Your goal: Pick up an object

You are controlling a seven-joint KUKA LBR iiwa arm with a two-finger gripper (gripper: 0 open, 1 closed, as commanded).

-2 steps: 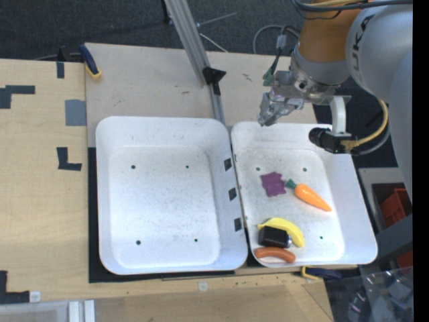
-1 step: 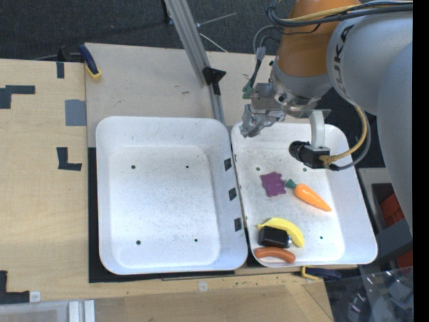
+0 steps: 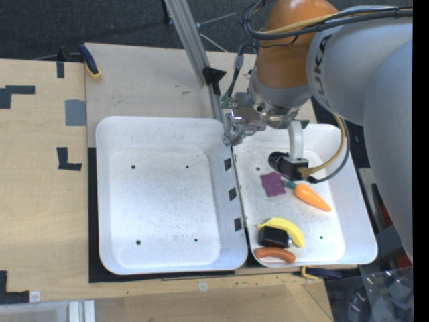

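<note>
My gripper (image 3: 234, 131) hangs over the far left corner of the right bin (image 3: 348, 247), close to the wall between the two bins. Nothing shows in its grasp. In the right bin lie a purple piece (image 3: 273, 184) and an orange carrot (image 3: 312, 196) near the middle. Closer to the front edge are a yellow banana (image 3: 288, 229), a small black block (image 3: 273, 237) touching it, and a red sausage (image 3: 275, 254). The purple piece lies a short way to the front right of the gripper.
The left bin (image 3: 114, 180) stands beside the right one, sharing a raised divide (image 3: 231, 193). A slanted metal rail (image 3: 191, 39) rises behind the bins. The big grey arm (image 3: 362, 59) covers the right bin's far right side.
</note>
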